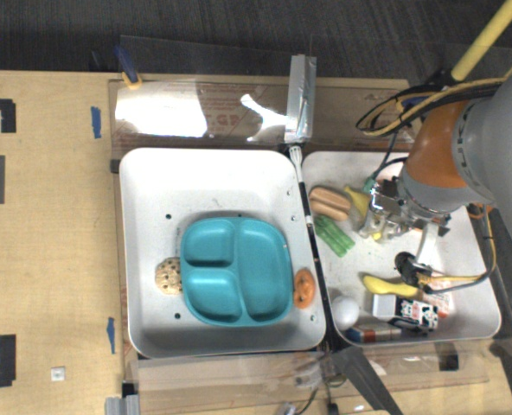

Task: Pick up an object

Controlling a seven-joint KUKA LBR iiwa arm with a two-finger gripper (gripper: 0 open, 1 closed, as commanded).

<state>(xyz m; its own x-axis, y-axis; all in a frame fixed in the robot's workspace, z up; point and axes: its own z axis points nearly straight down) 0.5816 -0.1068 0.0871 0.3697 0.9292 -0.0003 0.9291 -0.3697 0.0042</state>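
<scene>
No writing can be read; the gripper point(373, 219) is lowered beside the hot dog point(329, 202), finger state indiscernible.

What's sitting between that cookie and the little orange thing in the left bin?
The teal divided plate lies between the cookie and the orange piece, seen from the overhead camera.

Honestly can't read a single word or number anywhere here. The closest thing is the small black and white box point(416, 316) at the near edge of the right-hand bin point(476, 318), which seems to have some printing on it, but it's way too tiny and blurry to make out.
</scene>
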